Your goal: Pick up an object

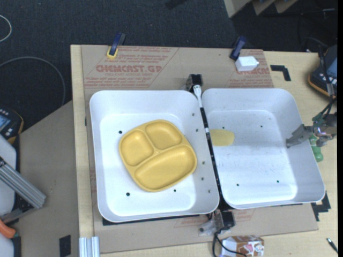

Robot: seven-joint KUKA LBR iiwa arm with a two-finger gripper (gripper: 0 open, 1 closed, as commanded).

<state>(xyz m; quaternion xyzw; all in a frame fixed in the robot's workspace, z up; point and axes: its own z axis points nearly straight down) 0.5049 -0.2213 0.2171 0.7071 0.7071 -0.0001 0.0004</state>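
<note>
One fixed camera looks down on my counter point(161, 63) from above, at a slant and from far enough back to take in both white bins, the left bin point(102, 143) and the right bin point(284, 106), whole. My arm enters from the right edge of its view.

Even, fairly bright overhead light whitens the two bins point(144, 98), washing out detail on their floors, while the surrounding dark floor point(53, 15) stays dim. Shadows are soft and short. The whole picture is slightly grainy and soft.
</note>
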